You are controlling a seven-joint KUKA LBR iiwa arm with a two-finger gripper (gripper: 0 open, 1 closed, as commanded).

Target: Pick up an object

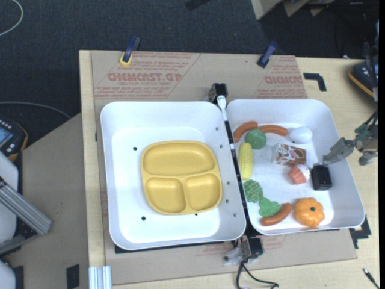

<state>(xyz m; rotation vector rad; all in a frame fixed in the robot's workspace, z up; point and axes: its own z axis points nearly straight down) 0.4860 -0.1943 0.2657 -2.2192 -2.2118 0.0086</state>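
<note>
This looks like a robotics lab or test bench, not a home. Two white bins sit side by side on a brown board printed with a maker's name, held by clamps at the upper edge. Cables trail at the bottom, metal framing shows lower left, and dark carpet fills the top.
</note>
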